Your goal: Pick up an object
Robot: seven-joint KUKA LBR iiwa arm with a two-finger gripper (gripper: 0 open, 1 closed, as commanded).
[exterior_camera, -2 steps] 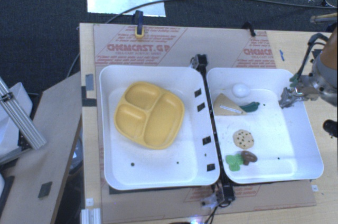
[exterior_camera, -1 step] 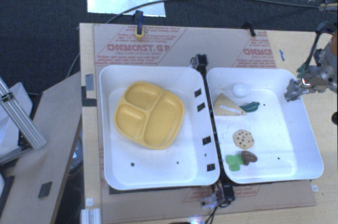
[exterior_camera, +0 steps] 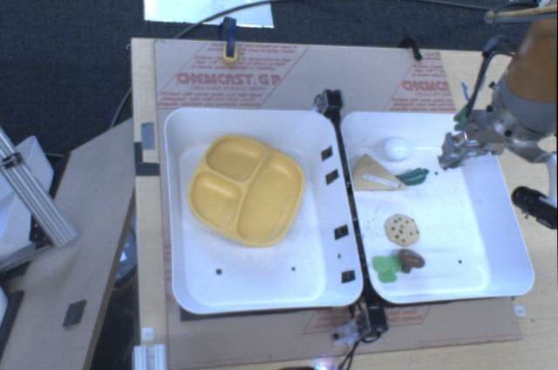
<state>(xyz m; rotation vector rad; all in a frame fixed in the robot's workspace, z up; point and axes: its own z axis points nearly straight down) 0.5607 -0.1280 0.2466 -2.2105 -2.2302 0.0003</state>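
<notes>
My gripper (exterior_camera: pixel 452 152) hangs over the right bin (exterior_camera: pixel 471 272), near its upper right part, with nothing visible between it and the bin floor. Left of it lie a white egg-shaped thing (exterior_camera: pixel 398 148), a tan wedge (exterior_camera: pixel 373 174) and a dark green piece (exterior_camera: pixel 412 177). Lower down in the same bin sit a round speckled cookie (exterior_camera: pixel 401 229), a brown lump (exterior_camera: pixel 411 260) and a bright green piece (exterior_camera: pixel 385 268). The gripper is apart from all of them.
The left bin (exterior_camera: pixel 200 281) holds a yellow divided plate (exterior_camera: pixel 248 189). A black divider with clips (exterior_camera: pixel 342 211) runs between the bins. The bins rest on a cardboard sheet (exterior_camera: pixel 261 76). A grey side table (exterior_camera: pixel 78 202) stands to the left.
</notes>
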